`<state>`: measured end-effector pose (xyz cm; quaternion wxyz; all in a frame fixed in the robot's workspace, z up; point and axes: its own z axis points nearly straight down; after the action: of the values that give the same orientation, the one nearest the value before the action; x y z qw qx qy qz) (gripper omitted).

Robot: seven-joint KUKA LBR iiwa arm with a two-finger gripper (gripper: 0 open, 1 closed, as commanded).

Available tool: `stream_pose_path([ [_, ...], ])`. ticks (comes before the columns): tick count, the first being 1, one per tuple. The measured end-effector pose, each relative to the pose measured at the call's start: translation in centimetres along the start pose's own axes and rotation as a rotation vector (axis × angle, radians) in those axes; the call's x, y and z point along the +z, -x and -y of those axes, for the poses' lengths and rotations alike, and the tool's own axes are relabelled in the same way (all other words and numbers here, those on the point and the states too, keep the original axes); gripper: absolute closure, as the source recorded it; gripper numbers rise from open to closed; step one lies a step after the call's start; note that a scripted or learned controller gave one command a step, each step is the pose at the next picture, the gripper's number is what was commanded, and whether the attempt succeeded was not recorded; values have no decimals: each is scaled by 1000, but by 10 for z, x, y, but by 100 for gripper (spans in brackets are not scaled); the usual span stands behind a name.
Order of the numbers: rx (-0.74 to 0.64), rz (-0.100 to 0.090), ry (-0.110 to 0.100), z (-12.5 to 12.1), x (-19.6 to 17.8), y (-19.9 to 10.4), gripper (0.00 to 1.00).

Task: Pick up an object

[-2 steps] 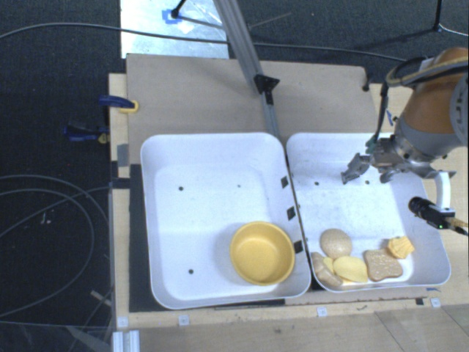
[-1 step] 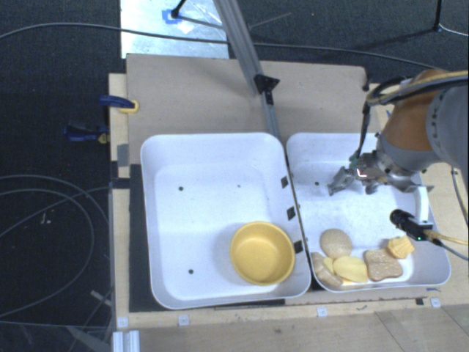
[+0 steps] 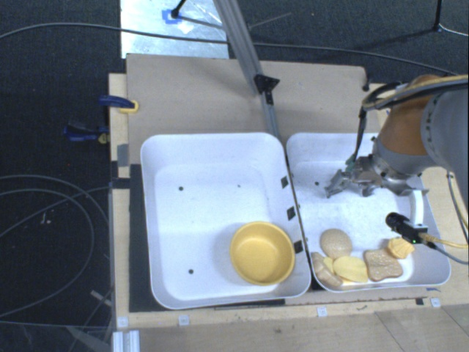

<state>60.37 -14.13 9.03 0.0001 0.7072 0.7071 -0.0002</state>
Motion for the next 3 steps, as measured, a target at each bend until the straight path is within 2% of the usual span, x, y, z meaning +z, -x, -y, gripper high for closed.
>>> stream_pose_path([
  [1, 1, 1, 5, -1, -12, 0, 100],
  [3, -6, 1, 7, -11, -103, 3, 100],
])
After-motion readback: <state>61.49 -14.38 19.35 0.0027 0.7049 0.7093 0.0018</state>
